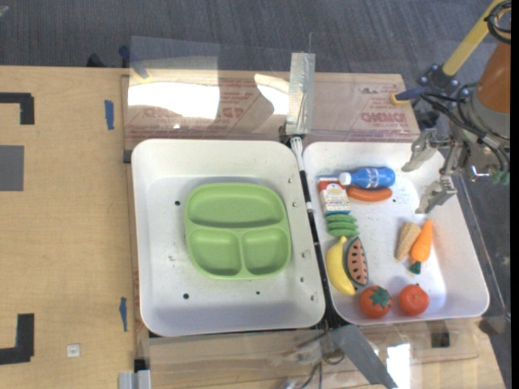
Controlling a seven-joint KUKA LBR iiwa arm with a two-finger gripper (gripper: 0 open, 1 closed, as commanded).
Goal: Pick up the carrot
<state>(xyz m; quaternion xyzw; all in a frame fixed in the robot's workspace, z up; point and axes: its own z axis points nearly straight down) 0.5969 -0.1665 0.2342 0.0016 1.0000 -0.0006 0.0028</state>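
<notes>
lying in the right bin (466, 241), near its right wall: carrot (421, 245), orange, green tip down, touching a pale bread piece (405, 240) on its left. gripper (431, 177) just above the carrot, fingers spread, nothing between them. left of the carrot: green divided plate (237, 229) in the left bin (154, 241). bench (57, 241) of tan board; grey carpet behind. red lettering behind the bins, unreadable.
</notes>
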